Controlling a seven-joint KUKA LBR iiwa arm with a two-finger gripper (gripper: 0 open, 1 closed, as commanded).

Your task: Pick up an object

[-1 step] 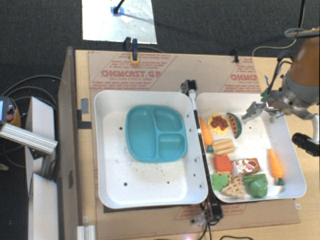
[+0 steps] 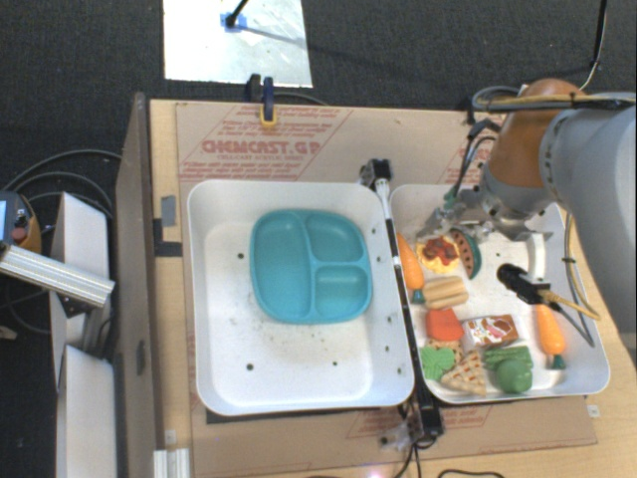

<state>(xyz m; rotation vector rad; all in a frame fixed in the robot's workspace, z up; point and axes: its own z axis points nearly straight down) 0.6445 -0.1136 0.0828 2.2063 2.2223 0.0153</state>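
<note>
Reaching arm (image 2: pixel 587 157): you see it stretch in from the right, above the far end of the right bin (image 2: pixel 585 362).
Gripper (image 2: pixel 450 225): it hangs low over the far left part of the right bin. You cannot tell whether it is spread or pressed together, and you see nothing pinched in it.
Round toy (image 2: pixel 456 255): teal-rimmed, with red and yellow on top, it lies in the right bin just under and in front of the gripper. You cannot tell whether the two touch.
Carrot (image 2: pixel 408 264): it lies along the right bin's left wall, just left of the round toy and the gripper.
Bun (image 2: pixel 445 292): it sits just in front of the round toy, with a red block (image 2: pixel 444 324) in front of it.
Packet (image 2: pixel 493 329): it lies right of the red block, well in front of the gripper.
Second carrot (image 2: pixel 549 333): it lies near the right wall, well apart from the gripper.
Near end: a green leaf (image 2: pixel 434 358), a tan wedge (image 2: pixel 466 372) and a green pepper (image 2: pixel 514 371) crowd together.
Left bin (image 2: pixel 219 267): you see a teal divided plate (image 2: pixel 309 267) lying flat in it, well apart from the gripper.
</note>
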